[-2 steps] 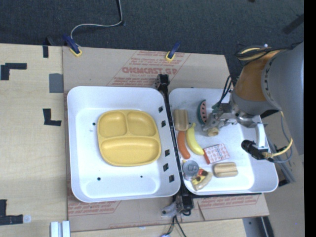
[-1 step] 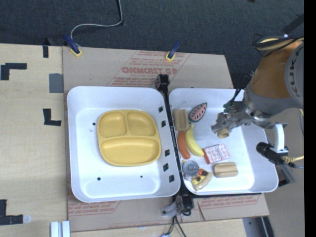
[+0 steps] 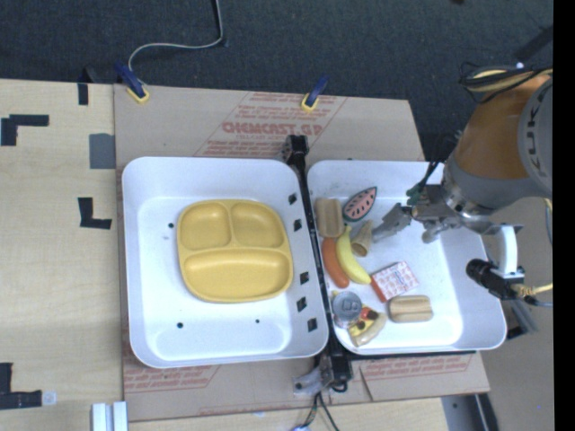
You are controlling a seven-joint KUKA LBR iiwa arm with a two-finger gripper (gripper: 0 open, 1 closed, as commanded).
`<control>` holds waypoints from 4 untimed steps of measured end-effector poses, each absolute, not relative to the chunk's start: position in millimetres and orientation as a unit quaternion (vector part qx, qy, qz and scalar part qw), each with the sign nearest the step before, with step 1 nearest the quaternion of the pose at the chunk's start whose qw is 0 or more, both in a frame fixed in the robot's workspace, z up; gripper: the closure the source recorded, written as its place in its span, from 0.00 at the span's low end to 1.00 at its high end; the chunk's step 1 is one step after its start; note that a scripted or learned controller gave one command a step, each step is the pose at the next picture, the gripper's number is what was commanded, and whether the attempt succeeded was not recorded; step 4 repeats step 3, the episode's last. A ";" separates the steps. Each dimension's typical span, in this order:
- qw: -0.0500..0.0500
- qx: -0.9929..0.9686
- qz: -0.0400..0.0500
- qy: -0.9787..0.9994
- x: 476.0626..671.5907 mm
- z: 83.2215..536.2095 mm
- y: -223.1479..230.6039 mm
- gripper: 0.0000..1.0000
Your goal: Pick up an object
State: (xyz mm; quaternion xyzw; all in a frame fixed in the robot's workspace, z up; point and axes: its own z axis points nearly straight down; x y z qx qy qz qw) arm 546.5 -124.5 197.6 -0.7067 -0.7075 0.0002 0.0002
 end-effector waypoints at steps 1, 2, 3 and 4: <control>0.000 -0.707 0.000 -0.708 562.1 94.2 -113.6 0.00; 0.002 -0.706 0.001 -0.708 561.4 102.8 -112.8 1.00; -0.001 -0.707 0.000 -0.708 554.1 218.3 -76.7 1.00; -0.001 -0.707 0.000 -0.708 554.1 218.3 -76.7 1.00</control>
